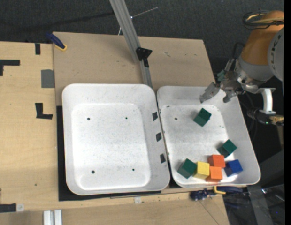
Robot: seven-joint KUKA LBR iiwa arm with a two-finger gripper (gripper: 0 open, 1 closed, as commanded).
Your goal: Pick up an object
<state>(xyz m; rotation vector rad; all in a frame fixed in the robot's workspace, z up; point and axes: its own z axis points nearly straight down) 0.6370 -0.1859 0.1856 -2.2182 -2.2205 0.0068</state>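
Gripper [215, 94] fingers apart over right bin [180, 93], should drop straight onto lone green block [202, 116], w/ jaws centred

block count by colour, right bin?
Green blocks: 3, at and
Orange blocks: 2, at and
Yellow block: 1
Blue block: 1
Total: 7, all in the right bin.

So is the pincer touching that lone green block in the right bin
Apart. The camera view shows the pincer over the right bin's upper rim, with bare white bin floor between it and the lone green block below.
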